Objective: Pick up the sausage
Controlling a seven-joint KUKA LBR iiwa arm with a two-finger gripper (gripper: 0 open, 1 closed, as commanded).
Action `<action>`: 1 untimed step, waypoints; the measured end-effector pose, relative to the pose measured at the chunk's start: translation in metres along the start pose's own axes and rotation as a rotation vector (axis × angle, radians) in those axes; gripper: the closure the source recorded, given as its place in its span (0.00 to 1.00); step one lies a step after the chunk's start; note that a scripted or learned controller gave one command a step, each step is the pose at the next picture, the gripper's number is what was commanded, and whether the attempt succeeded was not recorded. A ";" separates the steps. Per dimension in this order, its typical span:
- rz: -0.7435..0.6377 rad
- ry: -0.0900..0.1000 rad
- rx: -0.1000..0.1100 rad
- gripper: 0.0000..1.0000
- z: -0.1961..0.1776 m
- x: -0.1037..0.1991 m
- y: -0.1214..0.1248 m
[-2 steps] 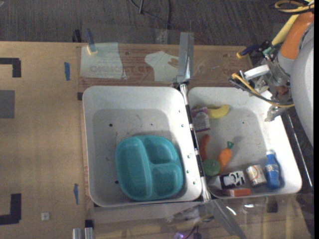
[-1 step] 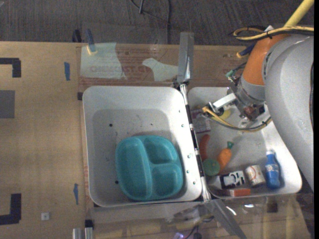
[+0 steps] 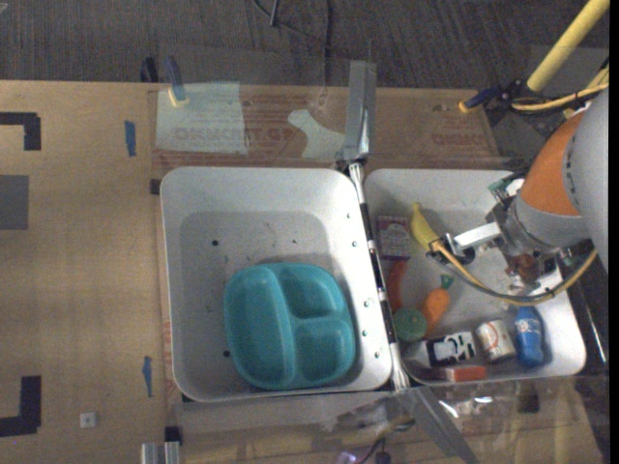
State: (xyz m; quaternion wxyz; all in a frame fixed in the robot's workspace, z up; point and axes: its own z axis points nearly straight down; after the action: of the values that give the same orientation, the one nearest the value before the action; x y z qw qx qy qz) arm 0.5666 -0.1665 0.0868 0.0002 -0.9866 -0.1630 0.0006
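Note:
The sausage (image 3: 397, 284) looks like the slim reddish-orange piece lying along the left wall of the right bin (image 3: 464, 187), just below a purple and white packet (image 3: 394, 235). My gripper (image 3: 523, 262) hangs over the right half of that bin, well to the right of the sausage, with the grey and orange arm (image 3: 571, 177) above it. The wrist and its cables hide what lies directly under it.
The right bin also holds a yellow banana (image 3: 421, 225), a carrot (image 3: 437, 303), a green round piece (image 3: 409, 324), a black and white carton (image 3: 451, 348), a small can (image 3: 495, 339) and a blue bottle (image 3: 528, 334). A teal divided plate (image 3: 290, 327) lies in the left bin (image 3: 193, 220).

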 end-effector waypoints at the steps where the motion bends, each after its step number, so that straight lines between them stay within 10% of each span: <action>1: 0.064 0.000 0.001 0.00 -0.030 0.062 0.066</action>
State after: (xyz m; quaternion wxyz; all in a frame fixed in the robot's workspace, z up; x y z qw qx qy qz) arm 0.6470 -0.2093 0.1164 0.0005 -0.9913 -0.1314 0.0006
